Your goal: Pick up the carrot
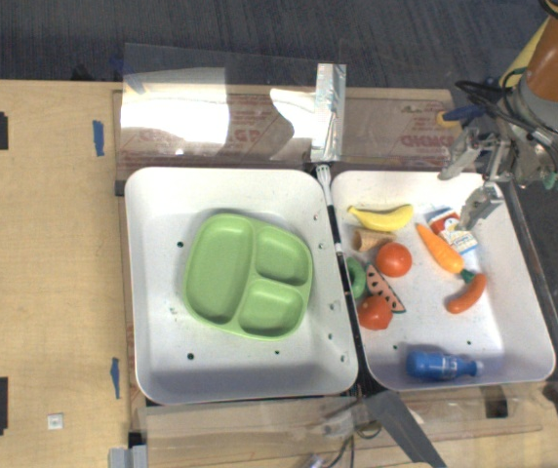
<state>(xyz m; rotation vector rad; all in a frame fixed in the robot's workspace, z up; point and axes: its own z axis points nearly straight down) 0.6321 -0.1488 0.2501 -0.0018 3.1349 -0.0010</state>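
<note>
Two white bins sit side by side on the bench, and the left bin [152,291] carries one big item: a green divided plate [248,275] with three compartments, lying in the middle of it and tilted a little. The right bin [523,344] is the busy one. Along its near edge lies a blue bottle [440,365] on its side. Up by its far edge there's a yellow banana [380,217], just above a red tomato [393,259]. Against the left wall: a green piece [356,279], a watermelon slice [383,289] and a second red fruit [374,313], all crowded together.

And the carrot [439,248], orange, lies slanted in the right half of the right bin, touching a small red, white and blue carton [453,230] whose print is too small to read. Just below sits a red-orange pepper-like piece [464,294].

Behind the bins, a clear sheet over cardboard shows reddish lettering, not legible.

The arm [557,61] comes in at the right bin's far right corner, the gripper [476,178] pointing down over that corner, fingers apart, nothing between them, well apart from the carrot.
</note>
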